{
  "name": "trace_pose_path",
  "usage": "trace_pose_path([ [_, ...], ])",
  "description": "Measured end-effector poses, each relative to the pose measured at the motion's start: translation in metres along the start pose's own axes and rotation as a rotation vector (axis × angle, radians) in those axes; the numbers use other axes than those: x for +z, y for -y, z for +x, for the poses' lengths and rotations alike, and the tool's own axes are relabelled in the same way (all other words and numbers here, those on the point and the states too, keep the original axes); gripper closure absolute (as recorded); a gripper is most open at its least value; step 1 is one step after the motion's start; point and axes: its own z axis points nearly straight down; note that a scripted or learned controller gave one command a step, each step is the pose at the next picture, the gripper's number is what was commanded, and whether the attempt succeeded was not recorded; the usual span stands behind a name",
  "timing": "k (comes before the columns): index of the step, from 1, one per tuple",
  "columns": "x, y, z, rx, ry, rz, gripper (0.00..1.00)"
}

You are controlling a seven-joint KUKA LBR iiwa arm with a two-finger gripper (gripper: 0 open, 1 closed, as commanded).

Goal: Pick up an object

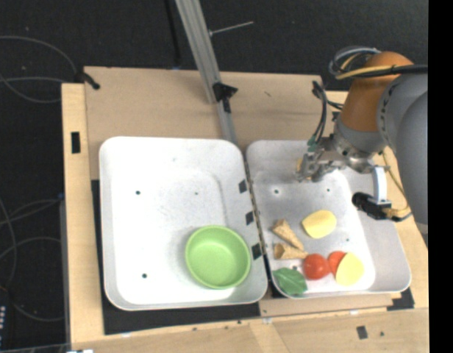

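Camera view: gripper point(309, 169) at upper right bin point(285, 153), finger state I cannot tell; nothing lifted, yellow piece point(319, 223) lower right, pick remains.

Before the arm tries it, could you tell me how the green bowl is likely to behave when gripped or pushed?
The green bowl looks like thin, rigid plastic, so probably light. Its smooth rounded wall may slip from a pinch. Sitting upright on the left bin floor, it would likely slide rather than tip.

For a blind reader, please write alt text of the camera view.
A robot arm's claw hangs over the right bin, above small food toys near its front. The left bin holds a green bowl.
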Motion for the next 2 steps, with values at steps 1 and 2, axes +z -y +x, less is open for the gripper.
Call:
trace_pose_path([
  [1, -0.065, -0.001, -0.002, 0.003, -0.007, -0.006, 1.0],
  [2, -0.091, -0.002, -0.003, -0.001, -0.007, -0.003, 1.0],
])
